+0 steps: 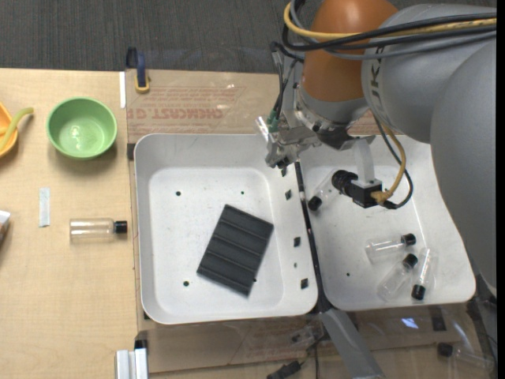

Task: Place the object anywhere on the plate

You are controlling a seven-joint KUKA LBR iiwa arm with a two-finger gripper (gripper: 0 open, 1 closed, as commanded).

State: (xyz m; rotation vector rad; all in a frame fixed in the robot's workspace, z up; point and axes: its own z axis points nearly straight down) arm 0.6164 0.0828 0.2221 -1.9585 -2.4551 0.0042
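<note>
I see the grey arm with its orange band reaching in from the right — its claw [282, 155] hangs over the back end of the divide between the two bins; whether it is clenched or released I cannot tell. The dark ribbed rectangular plate [235, 249] lies tilted in the left white bin [158, 212]. Clear plastic vials with black caps [398, 260] lie in the right white bin's [347, 283] near corner — well apart from the plate. On the wooden surface [63, 290]: a green bowl [82, 128] and another clear vial [97, 228].

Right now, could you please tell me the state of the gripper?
Two-finger gripper: cannot be told; it is above the divide between the two shallow white bins.
</note>
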